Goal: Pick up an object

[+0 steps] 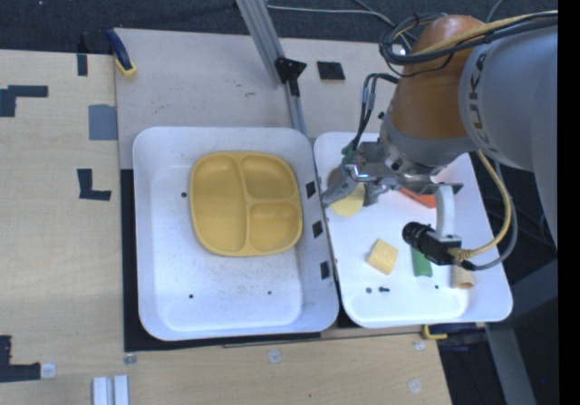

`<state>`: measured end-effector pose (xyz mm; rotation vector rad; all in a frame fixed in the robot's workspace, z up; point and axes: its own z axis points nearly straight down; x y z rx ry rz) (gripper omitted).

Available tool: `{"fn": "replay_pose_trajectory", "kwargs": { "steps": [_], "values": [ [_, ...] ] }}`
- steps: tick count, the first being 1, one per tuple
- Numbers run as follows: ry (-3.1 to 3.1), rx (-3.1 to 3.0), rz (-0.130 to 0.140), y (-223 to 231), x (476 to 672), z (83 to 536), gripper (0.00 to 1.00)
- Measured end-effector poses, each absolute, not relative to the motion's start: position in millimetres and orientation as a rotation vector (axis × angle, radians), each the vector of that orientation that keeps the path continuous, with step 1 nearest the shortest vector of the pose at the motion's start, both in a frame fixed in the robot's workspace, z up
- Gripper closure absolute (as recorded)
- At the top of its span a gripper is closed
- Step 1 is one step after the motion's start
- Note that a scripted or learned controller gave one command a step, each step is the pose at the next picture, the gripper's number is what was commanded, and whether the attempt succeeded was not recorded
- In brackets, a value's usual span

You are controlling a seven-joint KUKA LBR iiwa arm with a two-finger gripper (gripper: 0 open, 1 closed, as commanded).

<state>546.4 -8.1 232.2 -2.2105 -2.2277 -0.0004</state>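
Note:
My gripper (352,189) hangs low over the left side of the right bin (399,303), at a pale yellow rounded object (347,206) that pokes out just below its fingertips. A yellow cheese-like wedge (382,256) lies toward the middle of that bin. A green piece (422,261) and a tan piece (463,277) lie to its right, and an orange-red piece (419,198) shows under the wrist. The arm's orange band and grey body cover the bin's far part. The pale object touches the fingers, but a grip on it cannot be made out.
The left bin (163,294) holds a yellow divided plate (246,203). A metal pole (258,14) slants down to the gap between the bins. A black cable connector (426,240) hangs off the wrist over the right bin.

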Motion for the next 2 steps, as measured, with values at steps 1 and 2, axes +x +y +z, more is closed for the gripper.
{"fn": "replay_pose_trajectory", "kwargs": {
  "steps": [1, 2],
  "values": [
    [-2.227, -2.211, 0.001, 41.9, 532.3, 239.5, 1.0],
    [-2.228, -2.211, 0.001, 94.8, 523.9, 242.4, 1.0]
  ]
}}
